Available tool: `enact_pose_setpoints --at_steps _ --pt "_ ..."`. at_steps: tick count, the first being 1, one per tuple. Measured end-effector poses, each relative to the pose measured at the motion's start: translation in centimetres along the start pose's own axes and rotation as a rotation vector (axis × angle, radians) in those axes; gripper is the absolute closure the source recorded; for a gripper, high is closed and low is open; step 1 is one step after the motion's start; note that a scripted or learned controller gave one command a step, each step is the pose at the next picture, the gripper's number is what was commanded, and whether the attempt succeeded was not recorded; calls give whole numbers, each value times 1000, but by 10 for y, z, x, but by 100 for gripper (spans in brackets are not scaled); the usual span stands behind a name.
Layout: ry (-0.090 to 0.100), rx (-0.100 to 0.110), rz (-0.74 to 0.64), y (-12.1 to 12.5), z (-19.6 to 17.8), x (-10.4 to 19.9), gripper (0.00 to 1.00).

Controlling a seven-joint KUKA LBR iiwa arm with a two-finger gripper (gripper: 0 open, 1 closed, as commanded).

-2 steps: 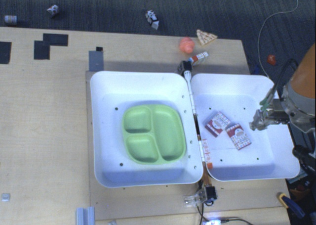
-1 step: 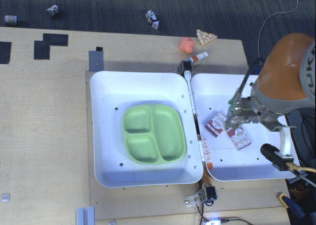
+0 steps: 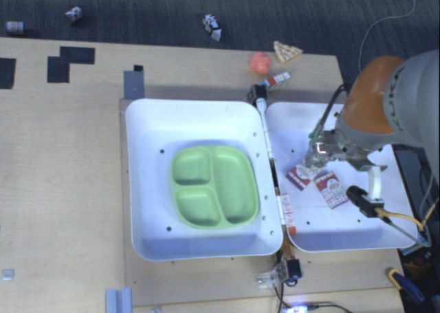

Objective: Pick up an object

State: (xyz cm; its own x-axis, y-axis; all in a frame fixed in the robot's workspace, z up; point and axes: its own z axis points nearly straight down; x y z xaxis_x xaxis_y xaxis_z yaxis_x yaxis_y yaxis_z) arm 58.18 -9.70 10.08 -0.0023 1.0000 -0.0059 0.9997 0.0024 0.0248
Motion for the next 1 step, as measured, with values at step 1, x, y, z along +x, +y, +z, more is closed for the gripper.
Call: enact_pose_setpoints --at_steps 1 --pt "3 19 0 26 -38 -100 100"
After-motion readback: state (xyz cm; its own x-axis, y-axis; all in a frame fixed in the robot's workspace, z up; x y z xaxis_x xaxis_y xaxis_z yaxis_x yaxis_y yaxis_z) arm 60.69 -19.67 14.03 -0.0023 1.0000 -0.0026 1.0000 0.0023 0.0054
